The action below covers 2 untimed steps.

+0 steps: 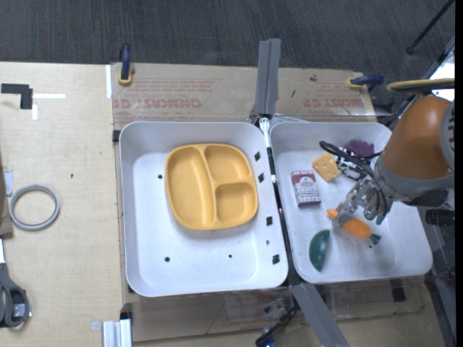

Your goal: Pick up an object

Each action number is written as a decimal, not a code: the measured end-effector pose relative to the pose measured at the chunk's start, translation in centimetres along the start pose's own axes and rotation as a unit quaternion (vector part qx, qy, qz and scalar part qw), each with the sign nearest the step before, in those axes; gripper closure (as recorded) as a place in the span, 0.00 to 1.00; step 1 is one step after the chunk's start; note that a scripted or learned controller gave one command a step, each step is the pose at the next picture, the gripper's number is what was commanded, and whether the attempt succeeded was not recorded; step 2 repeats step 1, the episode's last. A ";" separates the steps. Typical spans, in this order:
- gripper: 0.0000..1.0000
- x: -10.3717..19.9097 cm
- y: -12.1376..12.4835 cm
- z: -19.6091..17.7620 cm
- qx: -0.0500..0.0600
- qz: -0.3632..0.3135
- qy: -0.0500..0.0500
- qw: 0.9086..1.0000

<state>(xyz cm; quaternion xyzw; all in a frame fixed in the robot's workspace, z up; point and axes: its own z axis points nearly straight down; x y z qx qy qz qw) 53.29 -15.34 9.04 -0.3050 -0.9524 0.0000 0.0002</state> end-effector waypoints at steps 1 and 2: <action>1.00 6.5 2.7 -18.3 0.001 0.056 -0.001 0.998; 1.00 6.5 2.7 -18.3 0.001 0.056 -0.001 0.998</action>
